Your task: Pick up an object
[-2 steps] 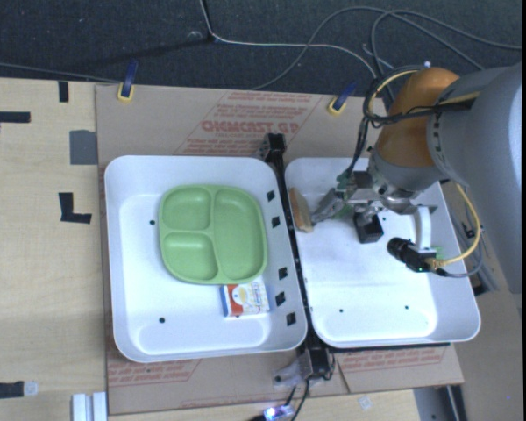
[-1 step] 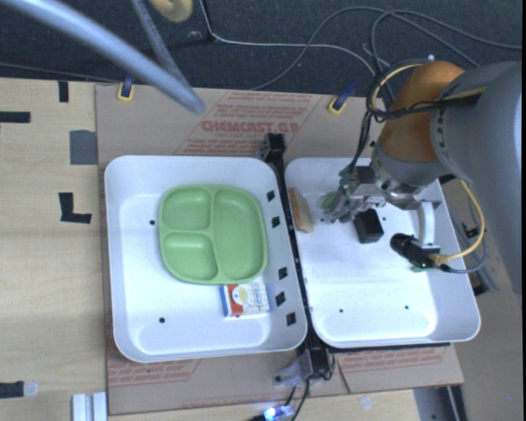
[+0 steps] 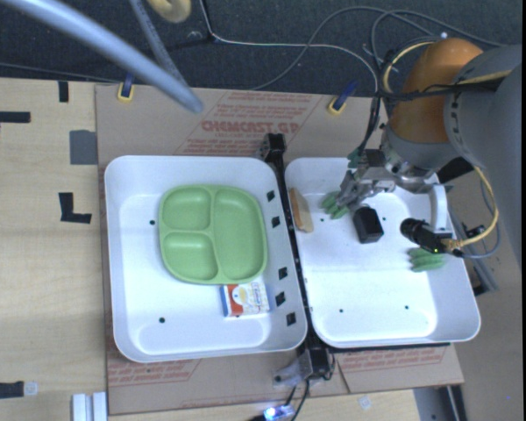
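White bins, arm over the right one

You can see the gripper (image 3: pixel 358 185) low in the right bin's (image 3: pixel 394 318) upper part, touching a green object (image 3: pixel 337 203); whether its claw is spread or pinching cannot be told. A black block (image 3: pixel 367 224) lies just below.
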